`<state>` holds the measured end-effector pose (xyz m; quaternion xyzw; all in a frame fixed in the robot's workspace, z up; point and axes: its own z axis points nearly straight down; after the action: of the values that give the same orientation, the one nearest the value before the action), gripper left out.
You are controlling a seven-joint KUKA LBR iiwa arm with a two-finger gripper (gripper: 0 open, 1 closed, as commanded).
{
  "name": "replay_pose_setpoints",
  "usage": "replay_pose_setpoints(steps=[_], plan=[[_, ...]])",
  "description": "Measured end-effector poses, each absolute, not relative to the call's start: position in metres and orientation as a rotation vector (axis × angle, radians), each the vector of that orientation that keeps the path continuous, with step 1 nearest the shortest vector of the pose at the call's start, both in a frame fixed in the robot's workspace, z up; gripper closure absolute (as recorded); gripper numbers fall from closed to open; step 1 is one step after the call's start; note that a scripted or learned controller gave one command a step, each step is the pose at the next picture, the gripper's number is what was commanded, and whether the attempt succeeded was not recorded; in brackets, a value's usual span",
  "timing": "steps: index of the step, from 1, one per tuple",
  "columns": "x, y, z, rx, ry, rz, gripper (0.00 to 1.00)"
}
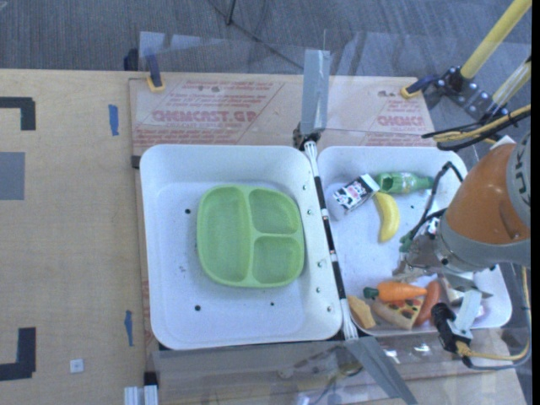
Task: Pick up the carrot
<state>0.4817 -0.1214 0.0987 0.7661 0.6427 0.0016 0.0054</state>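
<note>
The carrot (400,292), orange with a green top pointing left, lies near the front of the right bin (359,251). My gripper (416,266) hangs just above and a little to the right of the carrot, under the grey wrist and orange band of the arm (489,205). The arm's body hides part of the gripper. Nothing visibly hangs from it.
Crowded around the carrot are a reddish-orange piece (433,299), a pizza slice (405,313) and a yellowish piece (361,310). Farther back lie a banana (388,216), a green bottle (403,181) and a black-and-white box (354,192). A green divided plate (251,235) sits in the left bin (169,251).
</note>
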Motion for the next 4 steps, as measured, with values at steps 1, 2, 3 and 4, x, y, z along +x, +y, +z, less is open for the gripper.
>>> replay_pose_setpoints(steps=[1,2,3,4], plan=[[0.479,-0.083,0.184,2.516,1.883,-0.002,1.0],[0.479,-0.083,0.184,2.516,1.883,-0.002,0.0],[0.479,-0.107,0.133,2.141,2.302,-0.001,0.0],[0.482,-0.137,0.088,1.784,2.582,0.007,0.0]])
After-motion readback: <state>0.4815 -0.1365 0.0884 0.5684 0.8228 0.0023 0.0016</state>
